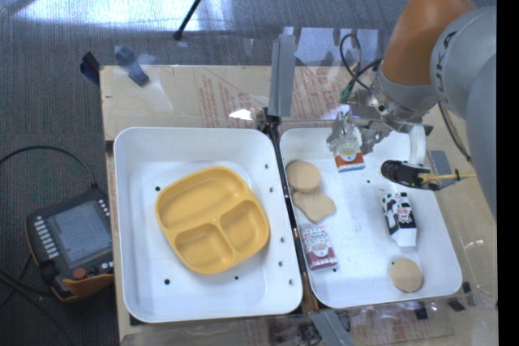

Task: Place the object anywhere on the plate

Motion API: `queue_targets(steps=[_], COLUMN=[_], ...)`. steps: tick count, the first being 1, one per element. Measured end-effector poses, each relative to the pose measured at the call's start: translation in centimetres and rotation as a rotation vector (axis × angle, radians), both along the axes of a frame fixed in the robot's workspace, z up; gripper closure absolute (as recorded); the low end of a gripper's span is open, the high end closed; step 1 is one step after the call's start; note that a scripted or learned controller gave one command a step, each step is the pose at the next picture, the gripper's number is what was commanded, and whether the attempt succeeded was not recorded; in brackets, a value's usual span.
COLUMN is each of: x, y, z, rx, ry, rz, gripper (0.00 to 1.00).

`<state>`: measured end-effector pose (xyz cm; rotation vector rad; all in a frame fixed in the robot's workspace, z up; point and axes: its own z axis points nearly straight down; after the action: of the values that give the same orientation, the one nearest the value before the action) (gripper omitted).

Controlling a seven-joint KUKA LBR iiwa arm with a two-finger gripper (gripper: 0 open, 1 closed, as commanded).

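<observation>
The yellow plate [212, 219], with three compartments, lies in the left bin [130, 174]. The jaws [350, 135] sit over the back of the right bin [454, 271], at a small orange-and-white carton [348, 155]; whether they are apart or clamped on it, I cannot tell. Nearby lie two cookies [309, 190], a red packet [318, 247], a cow-print milk carton [399, 219] and another cookie [406, 275].

Grey arm [474, 69] entered from right edge, filled upper right of frame. Orange band [422, 32] sat above wrist, cables looped beside it. Wrist angled down-left toward frame centre. Gripper [349, 143] pointed downward at upper centre-right, fingers closed around small carton [349, 156].
</observation>
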<state>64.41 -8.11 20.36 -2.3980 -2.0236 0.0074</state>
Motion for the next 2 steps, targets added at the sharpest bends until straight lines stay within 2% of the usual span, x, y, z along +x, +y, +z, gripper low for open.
queue_targets(steps=[1,2], x=[0.0,-5.6], y=[9.0,13.4], z=[3.4,-2.0], rx=[0.002,0.002], ry=[-0.003,0.002], rz=[0.358,0.325], gripper=[1.0,1.0])
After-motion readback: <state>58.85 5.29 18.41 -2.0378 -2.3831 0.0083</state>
